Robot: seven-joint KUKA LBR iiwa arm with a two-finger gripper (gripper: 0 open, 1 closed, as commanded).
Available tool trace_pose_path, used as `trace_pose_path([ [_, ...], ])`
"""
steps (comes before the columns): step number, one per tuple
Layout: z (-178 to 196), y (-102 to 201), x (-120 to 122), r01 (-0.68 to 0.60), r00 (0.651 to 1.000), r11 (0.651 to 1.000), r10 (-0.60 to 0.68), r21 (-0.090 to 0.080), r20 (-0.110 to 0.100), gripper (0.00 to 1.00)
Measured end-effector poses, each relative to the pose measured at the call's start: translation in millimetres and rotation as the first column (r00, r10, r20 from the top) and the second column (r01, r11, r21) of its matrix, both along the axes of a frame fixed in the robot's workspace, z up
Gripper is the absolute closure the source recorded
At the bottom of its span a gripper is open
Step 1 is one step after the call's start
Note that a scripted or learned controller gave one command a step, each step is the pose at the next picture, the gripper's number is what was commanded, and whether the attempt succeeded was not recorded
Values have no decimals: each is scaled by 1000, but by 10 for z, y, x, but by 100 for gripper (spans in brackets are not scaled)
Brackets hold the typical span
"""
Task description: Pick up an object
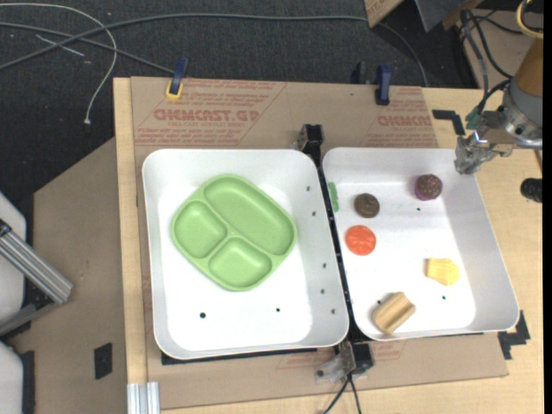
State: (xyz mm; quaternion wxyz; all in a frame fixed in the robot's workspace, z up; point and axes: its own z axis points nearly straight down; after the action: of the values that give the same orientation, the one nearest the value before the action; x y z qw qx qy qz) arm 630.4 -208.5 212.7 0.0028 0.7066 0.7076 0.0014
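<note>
The right bin [483,231] holds several small objects: a dark purple ball [428,186], a brown round piece [367,204], an orange-red disc [360,240], a yellow wedge [442,271] and a tan cylinder [393,311]. My gripper [468,157] hangs at the bin's far right corner, just right of and beyond the purple ball and apart from it. I see nothing in the gripper.
The left bin [164,283] holds a light green divided plate [233,231]. A small green strip [333,195] lies by the divide between the bins. Blue clamps [177,76] [383,83] grip the cardboard's far edge. Cables and boxes crowd the upper right.
</note>
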Motion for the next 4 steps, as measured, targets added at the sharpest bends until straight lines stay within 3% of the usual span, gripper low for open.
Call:
trace_pose_path([
  [1, -45, 468, -22, -2, 1000, 1000, 2, 4, -8, 100],
  [4, 271, 2160, -5, -6, 1000, 1000, 6, 5, -4, 100],
])
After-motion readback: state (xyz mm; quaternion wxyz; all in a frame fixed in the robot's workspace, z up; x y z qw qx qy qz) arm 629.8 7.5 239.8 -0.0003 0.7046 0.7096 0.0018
